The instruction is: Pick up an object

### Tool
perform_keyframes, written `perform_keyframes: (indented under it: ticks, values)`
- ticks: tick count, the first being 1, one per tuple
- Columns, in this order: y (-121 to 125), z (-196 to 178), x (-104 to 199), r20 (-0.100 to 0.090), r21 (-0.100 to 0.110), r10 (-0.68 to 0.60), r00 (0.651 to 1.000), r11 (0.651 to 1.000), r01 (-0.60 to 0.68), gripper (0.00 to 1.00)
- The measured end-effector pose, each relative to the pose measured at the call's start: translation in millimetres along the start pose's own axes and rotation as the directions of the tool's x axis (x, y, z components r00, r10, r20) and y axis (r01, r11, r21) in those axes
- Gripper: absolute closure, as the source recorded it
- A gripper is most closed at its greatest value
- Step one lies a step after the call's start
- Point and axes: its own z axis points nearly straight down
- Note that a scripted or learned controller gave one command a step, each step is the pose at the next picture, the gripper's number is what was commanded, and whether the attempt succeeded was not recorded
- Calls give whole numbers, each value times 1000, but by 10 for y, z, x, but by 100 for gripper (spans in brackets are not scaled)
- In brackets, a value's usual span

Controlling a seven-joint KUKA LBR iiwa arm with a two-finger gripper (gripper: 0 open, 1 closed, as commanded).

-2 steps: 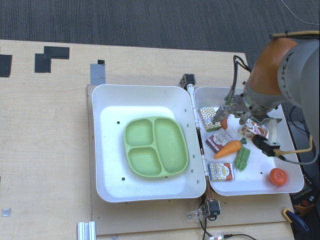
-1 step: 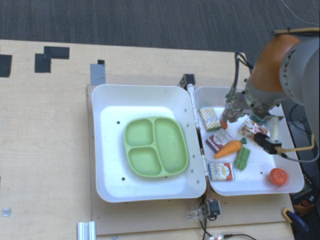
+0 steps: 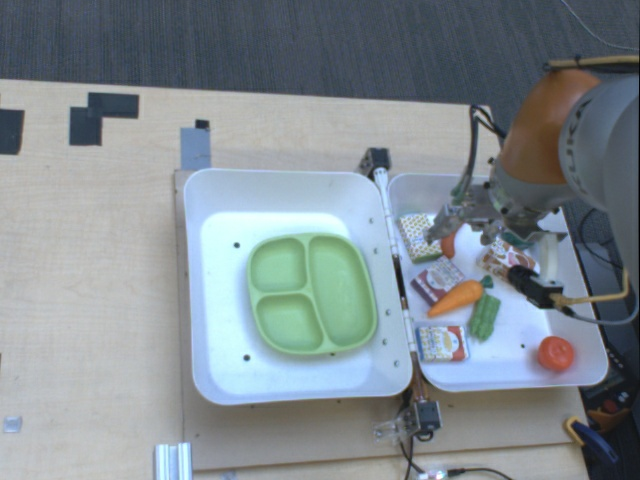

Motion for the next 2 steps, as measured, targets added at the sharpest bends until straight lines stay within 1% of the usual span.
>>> perform_keyframes:
  ticks: [1, 2]
  values:
    - [-882, 351, -96, 3, -14, 7, 1000, 1000, -7, 0]
    - [-861, 230, -82, -1, -16, 5, 1000, 1000, -5, 100]
